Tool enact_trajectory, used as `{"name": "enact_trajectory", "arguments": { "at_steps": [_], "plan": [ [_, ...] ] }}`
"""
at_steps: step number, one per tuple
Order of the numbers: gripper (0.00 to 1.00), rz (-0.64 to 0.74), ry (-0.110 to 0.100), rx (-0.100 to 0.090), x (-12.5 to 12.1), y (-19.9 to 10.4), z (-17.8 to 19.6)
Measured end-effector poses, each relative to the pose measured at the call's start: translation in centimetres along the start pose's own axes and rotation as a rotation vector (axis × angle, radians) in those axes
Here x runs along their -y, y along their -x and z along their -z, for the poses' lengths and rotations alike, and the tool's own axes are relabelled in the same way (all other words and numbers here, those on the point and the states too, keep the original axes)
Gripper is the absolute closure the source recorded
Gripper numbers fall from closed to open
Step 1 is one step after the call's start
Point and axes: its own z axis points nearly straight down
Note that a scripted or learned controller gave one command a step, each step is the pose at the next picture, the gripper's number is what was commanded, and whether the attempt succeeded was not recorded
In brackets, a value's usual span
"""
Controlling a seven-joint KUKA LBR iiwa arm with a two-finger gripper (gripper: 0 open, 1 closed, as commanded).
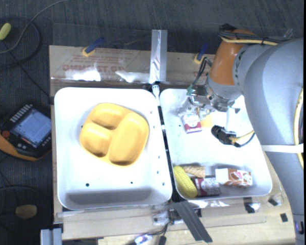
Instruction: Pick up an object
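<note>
Dark carpet lay around the surface (66,60) and its two white bins. Nearest me, the right bin (255,152) held a yellow corn cob (184,181) touching a small dark bottle (208,186) and a red-and-white carton (235,177). Farther back, the pincer (199,103) hung just above a small red-and-white packet (193,123); its grip I couldn't tell. Flat against the floor, the packet could well have slid away.

Dark grey carpet floor (20,188) all round the bench (112,68), which is pale wood with a clear plastic sheet across its far part and blue clamps (93,46) at the far edge. A thin cable (56,6) loops over the floor at upper left, ending at a yellow plug (4,30). An orange-and-black pendant (21,131) lies on the floor to the left, a small brown lump (26,211) at lower left.
</note>
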Motion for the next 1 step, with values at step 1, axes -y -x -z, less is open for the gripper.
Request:
{"name": "enact_trajectory", "arguments": {
  "at_steps": [1],
  "plan": [
    [1.00,0.018,-0.010,-0.006,1.40,-5.67,8.49]
  ]
}}
